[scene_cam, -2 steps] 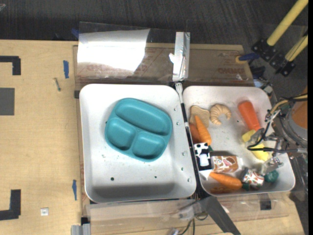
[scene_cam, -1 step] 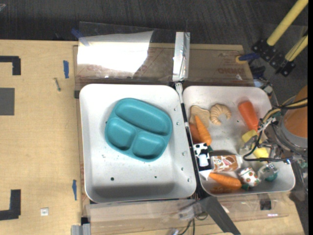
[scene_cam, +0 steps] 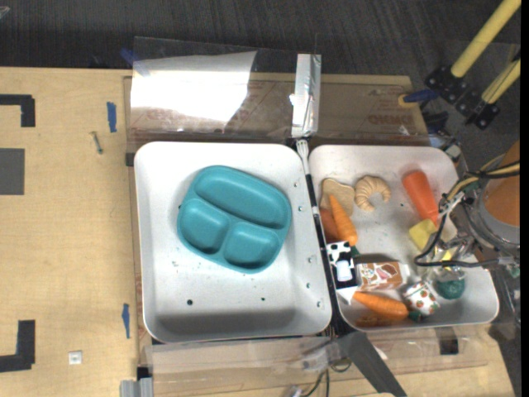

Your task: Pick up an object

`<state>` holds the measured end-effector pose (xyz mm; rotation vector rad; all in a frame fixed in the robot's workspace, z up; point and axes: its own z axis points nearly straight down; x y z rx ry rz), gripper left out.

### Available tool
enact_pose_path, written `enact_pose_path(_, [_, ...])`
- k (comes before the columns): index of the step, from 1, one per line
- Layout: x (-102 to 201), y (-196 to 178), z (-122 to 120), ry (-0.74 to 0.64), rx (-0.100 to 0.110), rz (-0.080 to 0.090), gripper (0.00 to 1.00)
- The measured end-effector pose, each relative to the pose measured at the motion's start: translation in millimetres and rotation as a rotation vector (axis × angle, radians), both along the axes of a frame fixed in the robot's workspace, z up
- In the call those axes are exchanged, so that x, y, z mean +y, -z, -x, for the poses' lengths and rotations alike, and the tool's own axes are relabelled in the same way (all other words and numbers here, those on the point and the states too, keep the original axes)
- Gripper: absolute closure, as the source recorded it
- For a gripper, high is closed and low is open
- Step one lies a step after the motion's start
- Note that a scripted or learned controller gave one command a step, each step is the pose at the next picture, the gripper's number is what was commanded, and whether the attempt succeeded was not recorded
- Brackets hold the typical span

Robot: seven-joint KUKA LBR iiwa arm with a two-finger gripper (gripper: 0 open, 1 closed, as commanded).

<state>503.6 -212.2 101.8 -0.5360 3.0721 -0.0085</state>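
The right bin holds several toy foods. There is a croissant, a beige slice, an orange carrot, an orange-red piece and a yellow wedge. Nearer the front lie a small printed box, a second carrot, a black-and-white item, a speckled red-and-white ball and a small teal object. My gripper hangs low over the bin's right side among black and yellow cables, just above the teal object and beside the yellow wedge. The cables hide its tip.
The left bin carries a teal divided plate. A clear plastic sheet lies behind the bins. Yellow-and-black poles stand at the back right. The arm's orange band sits over the right bin's rim.
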Motion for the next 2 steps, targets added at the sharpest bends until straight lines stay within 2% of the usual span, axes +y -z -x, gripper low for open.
enact_pose_path(1, [0.4,1.0,0.5,0.000,0.002,-0.001,0.00])
enact_pose_path(2, [-2.2,13.5,-25.7,-0.126,0.016,-0.001,0.00])
